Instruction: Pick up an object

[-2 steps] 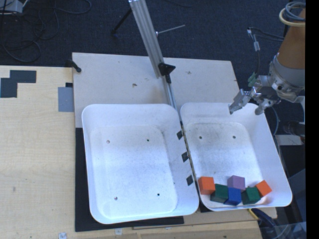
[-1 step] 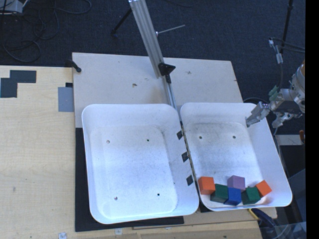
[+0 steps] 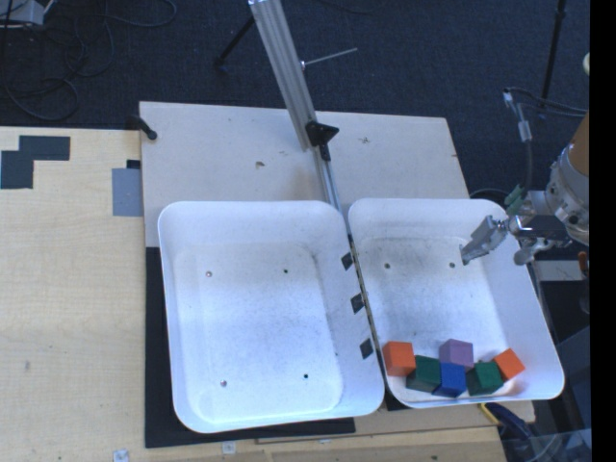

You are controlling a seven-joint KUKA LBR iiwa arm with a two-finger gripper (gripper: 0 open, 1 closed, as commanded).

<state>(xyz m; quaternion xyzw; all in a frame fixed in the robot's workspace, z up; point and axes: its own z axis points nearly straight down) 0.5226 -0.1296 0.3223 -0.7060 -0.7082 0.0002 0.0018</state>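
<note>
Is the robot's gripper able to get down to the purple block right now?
Probably yes. The gripper hangs over the right bin, with bare floor between it and the purple block, which sits atop the pile, uncovered.

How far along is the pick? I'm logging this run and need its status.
Nothing looks done yet: the blocks, among them the purple block and the blue block, all lie clustered at the near edge of the right bin. The hand sits over that bin's far right side, apart from them, holding nothing. Reaching, gripping and lifting a block remain.
</note>
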